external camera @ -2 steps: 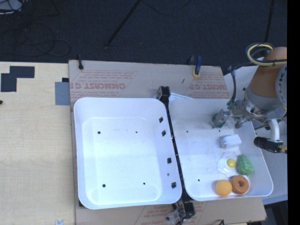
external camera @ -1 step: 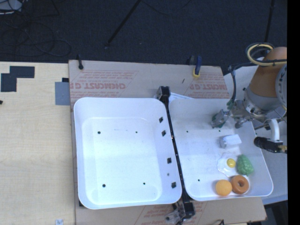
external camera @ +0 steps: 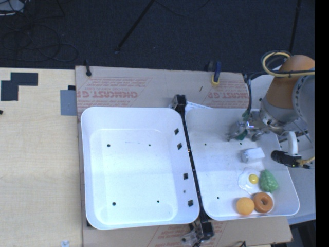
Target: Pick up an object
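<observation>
Reaching in from the right, the grey arm [external camera: 300,99] with its orange band bends low over the right bin [external camera: 216,138], and we see its hand [external camera: 241,131] down near that bin's upper middle floor. We cannot tell how far the hand is spread, and we see nothing caught in it.

Taking the right bin as our landmark, we find its contents gathered toward its lower right corner. A small pale grey block [external camera: 252,155] lies on the floor just below the hand and apart from it. Below the block sits a fried egg toy [external camera: 250,180], white with a yellow yolk, and a green leafy piece [external camera: 268,181] touches its right side. Nearer the bin's front wall we see an orange ball [external camera: 245,206] and a brown doughnut [external camera: 263,203] side by side, touching.

The left bin [external camera: 97,138] sits right against the landmark's left wall, both resting on cardboard [external camera: 128,89] laid over the worktop [external camera: 36,163].
</observation>
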{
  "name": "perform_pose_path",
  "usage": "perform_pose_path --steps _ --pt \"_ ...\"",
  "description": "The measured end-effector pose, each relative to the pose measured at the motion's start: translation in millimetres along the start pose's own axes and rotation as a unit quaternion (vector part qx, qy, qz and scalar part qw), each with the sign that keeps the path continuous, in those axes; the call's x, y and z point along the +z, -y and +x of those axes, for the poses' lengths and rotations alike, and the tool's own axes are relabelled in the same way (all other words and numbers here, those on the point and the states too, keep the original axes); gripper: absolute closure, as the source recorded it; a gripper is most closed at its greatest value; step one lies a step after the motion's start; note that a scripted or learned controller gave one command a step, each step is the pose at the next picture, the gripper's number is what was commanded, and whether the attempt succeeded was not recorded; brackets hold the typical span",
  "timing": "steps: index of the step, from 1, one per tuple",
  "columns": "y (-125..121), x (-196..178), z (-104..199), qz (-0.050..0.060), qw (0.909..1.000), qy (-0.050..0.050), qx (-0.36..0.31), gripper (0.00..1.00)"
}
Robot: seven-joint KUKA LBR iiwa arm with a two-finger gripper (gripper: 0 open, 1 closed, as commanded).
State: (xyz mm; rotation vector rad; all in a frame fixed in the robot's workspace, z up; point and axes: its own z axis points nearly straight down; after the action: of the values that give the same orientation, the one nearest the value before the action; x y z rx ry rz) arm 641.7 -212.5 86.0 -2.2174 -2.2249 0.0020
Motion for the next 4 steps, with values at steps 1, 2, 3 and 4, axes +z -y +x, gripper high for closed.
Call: perform_pose_path --steps 1,2,3,4 --pt "0 -12 0 0.000 1.0000 0.000 0.000 1.00" --pt "48 -141 -3 -0.001 1.0000 0.000 0.004 1.00" --pt "118 -207 10 0.001 1.0000 -0.001 0.003 1.00" --pt "169 -183 29 0.003 1.0000 -0.002 0.004 1.00"
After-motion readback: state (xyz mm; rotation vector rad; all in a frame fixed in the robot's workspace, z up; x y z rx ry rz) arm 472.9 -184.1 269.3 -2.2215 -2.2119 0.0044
